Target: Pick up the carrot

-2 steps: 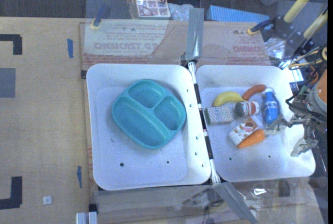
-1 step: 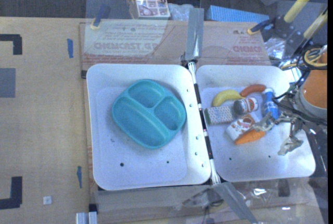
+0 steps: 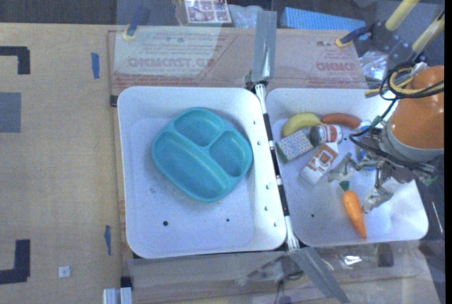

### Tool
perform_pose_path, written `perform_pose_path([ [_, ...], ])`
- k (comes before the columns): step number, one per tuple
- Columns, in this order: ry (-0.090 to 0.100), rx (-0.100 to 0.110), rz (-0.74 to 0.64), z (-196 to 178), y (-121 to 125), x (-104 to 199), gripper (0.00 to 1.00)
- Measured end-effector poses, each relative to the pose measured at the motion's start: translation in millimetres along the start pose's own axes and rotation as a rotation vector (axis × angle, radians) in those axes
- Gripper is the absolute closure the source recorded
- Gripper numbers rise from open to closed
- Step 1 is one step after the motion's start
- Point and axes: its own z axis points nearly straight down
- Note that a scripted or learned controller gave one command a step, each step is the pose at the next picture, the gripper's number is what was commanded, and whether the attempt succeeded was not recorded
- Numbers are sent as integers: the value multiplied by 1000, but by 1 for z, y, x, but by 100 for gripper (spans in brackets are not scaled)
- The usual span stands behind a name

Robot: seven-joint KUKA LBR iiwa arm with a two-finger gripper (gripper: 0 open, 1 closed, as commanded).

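Observation:
The orange carrot (image 3: 354, 213) lies in the right bin (image 3: 402, 228), near its front edge, with its green stub pointing to the back. My gripper (image 3: 359, 184) hangs just over the carrot's stub end, below the orange band of the arm. Its two metal fingers are spread, one finger (image 3: 342, 170) to the left of the stub and the other to the right of the carrot's upper half. The gripper is open and nothing is held between the fingers.
Behind and left of the carrot lie a white bottle (image 3: 319, 162), a small can (image 3: 326, 134), a grey block (image 3: 294, 145), a banana (image 3: 300, 123) and a red sausage (image 3: 340, 119). A teal divided plate (image 3: 203, 153) sits in the left bin (image 3: 141, 225).

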Motion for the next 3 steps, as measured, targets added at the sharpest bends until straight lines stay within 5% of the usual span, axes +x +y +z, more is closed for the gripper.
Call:
perform_pose_path([
  [1,-2,3,-318,7,28,11,0],
  [2,-5,6,-315,-4,28,10,100],
  [3,-1,-1,-451,-105,88,-47,100],
])
